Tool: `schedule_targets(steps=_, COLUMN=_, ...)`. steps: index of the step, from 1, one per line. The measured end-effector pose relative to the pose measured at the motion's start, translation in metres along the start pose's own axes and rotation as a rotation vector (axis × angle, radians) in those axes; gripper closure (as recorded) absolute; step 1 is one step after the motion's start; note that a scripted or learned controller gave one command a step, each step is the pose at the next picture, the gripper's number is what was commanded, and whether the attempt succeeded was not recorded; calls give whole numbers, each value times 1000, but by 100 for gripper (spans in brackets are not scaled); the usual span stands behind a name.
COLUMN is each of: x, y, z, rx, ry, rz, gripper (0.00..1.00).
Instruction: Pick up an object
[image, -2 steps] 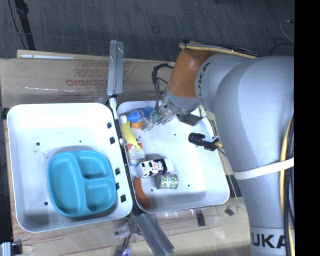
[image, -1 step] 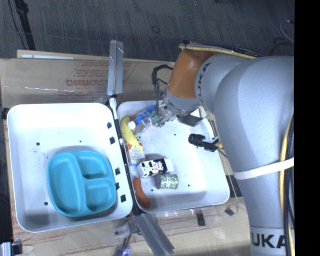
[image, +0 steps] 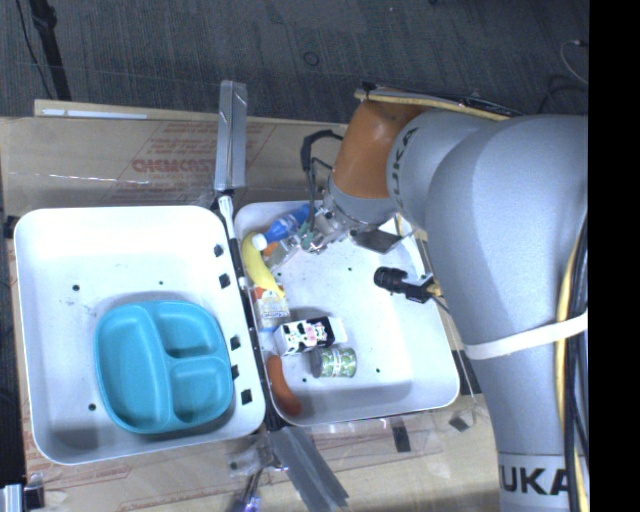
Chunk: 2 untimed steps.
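Nearest the camera, well below the end effector (image: 318, 237), a small green can (image: 337, 362) and a black-and-white carton (image: 306, 335) lie in the right white bin (image: 425, 385); both look light, stiff and easy to pinch across their short sides. Beside the end effector lies a yellow banana-shaped toy (image: 255, 264), probably smooth and slippery, and a blue-capped clear bottle (image: 284, 226) sits right at its tip; I cannot tell its grip state.

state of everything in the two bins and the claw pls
blue divided tray: flat in the left bin
banana: lying along the right bin's left wall
green can: on its side
black-and-white box: lying flat
orange sausage-shaped item: lying by the near-left corner
claw: low over the far-left clutter
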<state>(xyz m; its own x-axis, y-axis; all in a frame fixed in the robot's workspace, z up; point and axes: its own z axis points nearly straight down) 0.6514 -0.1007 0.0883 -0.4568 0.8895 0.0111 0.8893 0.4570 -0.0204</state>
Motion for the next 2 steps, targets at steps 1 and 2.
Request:
schedule_targets(steps=1, x=0, y=2, z=-11, rx=-4, ry=-4, rz=-4, gripper=100)
schedule_targets(steps=2, x=-3, y=3, z=-6, rx=-11, ry=-15, rz=-388, gripper=100)
